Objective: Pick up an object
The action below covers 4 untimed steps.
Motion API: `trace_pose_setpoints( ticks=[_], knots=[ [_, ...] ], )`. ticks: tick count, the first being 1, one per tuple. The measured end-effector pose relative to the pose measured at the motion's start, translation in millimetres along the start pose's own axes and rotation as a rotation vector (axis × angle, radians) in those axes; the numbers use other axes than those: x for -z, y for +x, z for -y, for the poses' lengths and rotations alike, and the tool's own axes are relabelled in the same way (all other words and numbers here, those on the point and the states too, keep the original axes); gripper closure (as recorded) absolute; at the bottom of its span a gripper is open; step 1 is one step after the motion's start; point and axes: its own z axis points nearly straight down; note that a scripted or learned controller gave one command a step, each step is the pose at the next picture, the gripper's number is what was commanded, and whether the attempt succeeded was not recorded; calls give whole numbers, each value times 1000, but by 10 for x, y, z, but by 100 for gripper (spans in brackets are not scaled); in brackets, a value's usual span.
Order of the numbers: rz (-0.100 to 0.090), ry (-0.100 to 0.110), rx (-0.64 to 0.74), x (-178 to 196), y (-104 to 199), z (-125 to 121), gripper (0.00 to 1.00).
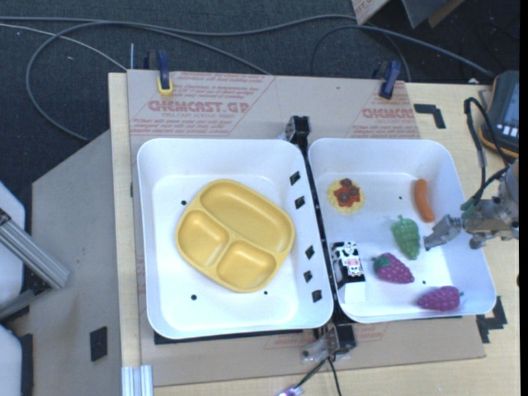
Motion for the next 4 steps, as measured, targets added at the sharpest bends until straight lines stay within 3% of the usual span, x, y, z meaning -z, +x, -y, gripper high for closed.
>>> trace_pose_setpoints(
  ticks=[1,4],
  knots=[
    [4,-13,4,62,5,-33,0],
    [1,-9,5,-1097,24,-94,0]
  ],
)
